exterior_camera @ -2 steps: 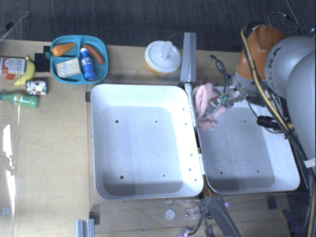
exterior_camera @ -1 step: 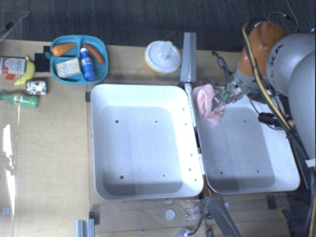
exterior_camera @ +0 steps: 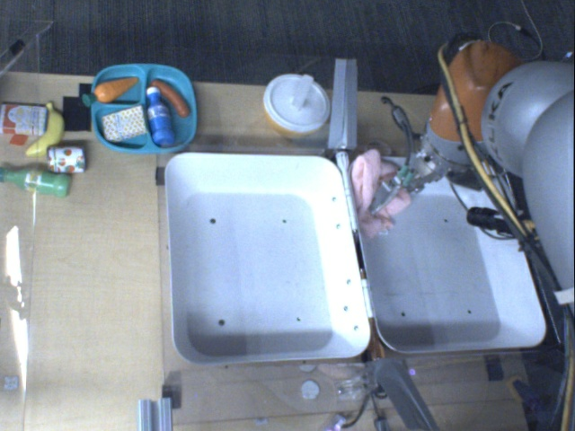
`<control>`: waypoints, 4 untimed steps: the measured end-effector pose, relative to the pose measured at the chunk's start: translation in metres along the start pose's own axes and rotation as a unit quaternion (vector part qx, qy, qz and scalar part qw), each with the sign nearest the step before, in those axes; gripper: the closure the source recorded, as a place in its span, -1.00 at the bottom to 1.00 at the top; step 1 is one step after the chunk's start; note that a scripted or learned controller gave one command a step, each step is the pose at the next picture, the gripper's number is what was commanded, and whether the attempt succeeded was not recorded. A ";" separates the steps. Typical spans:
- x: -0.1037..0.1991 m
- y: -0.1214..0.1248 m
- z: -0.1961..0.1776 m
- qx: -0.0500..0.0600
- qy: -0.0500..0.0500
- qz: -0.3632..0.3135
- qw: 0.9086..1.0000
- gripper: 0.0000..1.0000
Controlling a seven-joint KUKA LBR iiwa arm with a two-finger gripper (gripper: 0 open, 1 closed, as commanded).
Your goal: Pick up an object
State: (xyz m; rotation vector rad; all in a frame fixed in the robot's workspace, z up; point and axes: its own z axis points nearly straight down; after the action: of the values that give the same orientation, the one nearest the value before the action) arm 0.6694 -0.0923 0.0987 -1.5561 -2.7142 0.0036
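Note:
A crumpled pink cloth [exterior_camera: 367, 185] lies in the far left corner of the right bin [exterior_camera: 467, 285], against the wall between the two bins. My gripper [exterior_camera: 396, 189] reaches in from the right and slants down into the cloth. It is shut on a fold of the pink cloth, and the fabric bunches around the fingers [exterior_camera: 402, 180], with a flap hanging just below them. The grey arm and its orange band [exterior_camera: 467, 79] stand over the bin's far right corner.
The left bin [exterior_camera: 260, 259] stands beside it. Behind the bins are a white lidded cup [exterior_camera: 297, 104] and a blue divided tray [exterior_camera: 144, 106] of toy food. A banana, a can and a green bottle [exterior_camera: 36, 182] lie at far left. Cables [exterior_camera: 494, 214] trail over the right bin.

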 end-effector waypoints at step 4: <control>-0.008 -0.008 0.008 -0.002 0.000 -0.245 0.969 -1.00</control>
State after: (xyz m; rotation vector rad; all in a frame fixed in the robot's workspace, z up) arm 0.6660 -0.1035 0.0904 -0.8434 -3.0154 -0.0057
